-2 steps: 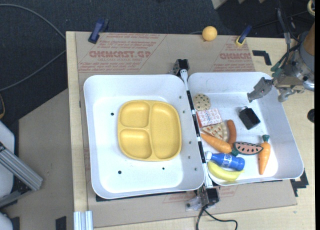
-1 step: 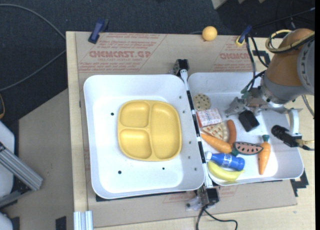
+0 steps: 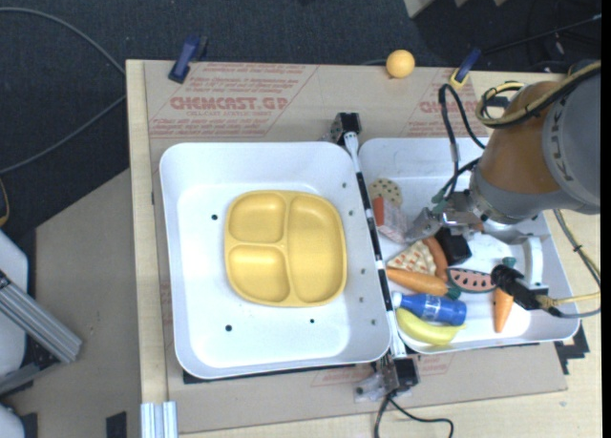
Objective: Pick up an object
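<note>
Over the right bin [image 3: 410, 155] — arm [image 3: 535, 155] bent low among toy food, fingers [image 3: 449, 226] perhaps splayed — hard to tell.

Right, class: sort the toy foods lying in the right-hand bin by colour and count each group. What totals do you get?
Judging what is clear of the arm in the right bin:
Orange: 2, long carrot and small carrot
Yellow: 1, banana
Blue: 1, bottle
Red: 2, watermelon slice and pizza slice
Total: 6
</note>
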Controlling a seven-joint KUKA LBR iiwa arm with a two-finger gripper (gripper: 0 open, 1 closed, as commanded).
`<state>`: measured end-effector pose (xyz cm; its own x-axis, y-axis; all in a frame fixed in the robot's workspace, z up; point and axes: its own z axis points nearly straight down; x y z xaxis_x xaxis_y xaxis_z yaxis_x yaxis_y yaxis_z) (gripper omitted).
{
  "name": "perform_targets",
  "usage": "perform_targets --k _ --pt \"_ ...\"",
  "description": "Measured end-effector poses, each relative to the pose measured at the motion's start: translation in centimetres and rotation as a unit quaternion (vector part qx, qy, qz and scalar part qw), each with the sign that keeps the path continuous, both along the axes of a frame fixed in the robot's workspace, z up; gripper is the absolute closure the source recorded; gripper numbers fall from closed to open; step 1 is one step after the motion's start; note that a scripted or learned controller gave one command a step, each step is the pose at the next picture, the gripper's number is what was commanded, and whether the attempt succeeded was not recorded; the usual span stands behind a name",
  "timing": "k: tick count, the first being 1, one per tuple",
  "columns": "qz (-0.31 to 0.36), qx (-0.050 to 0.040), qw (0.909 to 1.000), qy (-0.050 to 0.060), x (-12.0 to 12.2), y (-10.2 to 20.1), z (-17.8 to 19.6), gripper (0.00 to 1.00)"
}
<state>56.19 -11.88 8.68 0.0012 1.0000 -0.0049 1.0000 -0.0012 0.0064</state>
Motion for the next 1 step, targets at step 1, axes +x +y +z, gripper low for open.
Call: perform_targets --k 1 --pt "0.0 0.0024 1.0 0.003 -1.36 -2.16 -0.18 0.0"
